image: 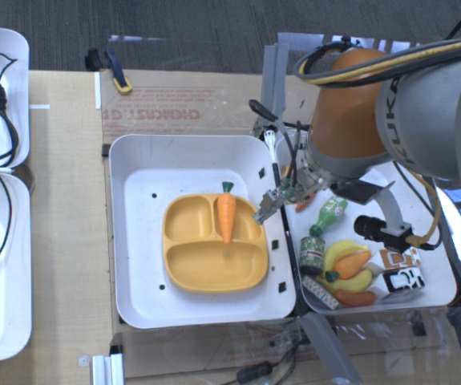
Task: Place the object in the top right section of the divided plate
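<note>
Carrot (226, 214) lies in divided plate (214, 243), top right section; gripper (268, 208) beside, grip state unclear.

Grey arm (422, 111) angled down-left.

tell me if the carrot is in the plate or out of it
In. The carrot lies flat on the yellow divided plate, along the ridge between its two top sections, leafy end poking past the rim.

Red printed lettering (159, 113) runs across the brown cardboard sheet (174, 103) on the counter, beyond the left bin; it appears reversed and cannot be read with certainty. Part of the word "KUKA" (396, 115) shows on the grey arm (430, 111).
</note>
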Available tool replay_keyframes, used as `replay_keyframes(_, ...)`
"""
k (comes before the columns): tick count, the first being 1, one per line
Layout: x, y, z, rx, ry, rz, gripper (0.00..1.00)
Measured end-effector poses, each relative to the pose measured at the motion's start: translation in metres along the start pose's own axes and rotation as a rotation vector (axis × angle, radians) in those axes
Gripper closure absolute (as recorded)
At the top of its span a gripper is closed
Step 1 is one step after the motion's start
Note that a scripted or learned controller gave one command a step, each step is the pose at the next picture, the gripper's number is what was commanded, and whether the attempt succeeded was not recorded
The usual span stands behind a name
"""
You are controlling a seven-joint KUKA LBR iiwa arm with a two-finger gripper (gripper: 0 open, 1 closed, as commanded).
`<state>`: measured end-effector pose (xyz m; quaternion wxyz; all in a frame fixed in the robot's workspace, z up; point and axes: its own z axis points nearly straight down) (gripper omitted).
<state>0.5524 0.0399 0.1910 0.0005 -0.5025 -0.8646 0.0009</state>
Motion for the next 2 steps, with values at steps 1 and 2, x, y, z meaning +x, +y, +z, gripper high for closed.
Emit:
replay_keyframes(1,-0.109,-0.018,0.000,0.000,-0.001,0.094,0.00)
replay_keyframes(2,-0.134,-0.009,-0.155,-0.002,-0.002,0.177,0.00)
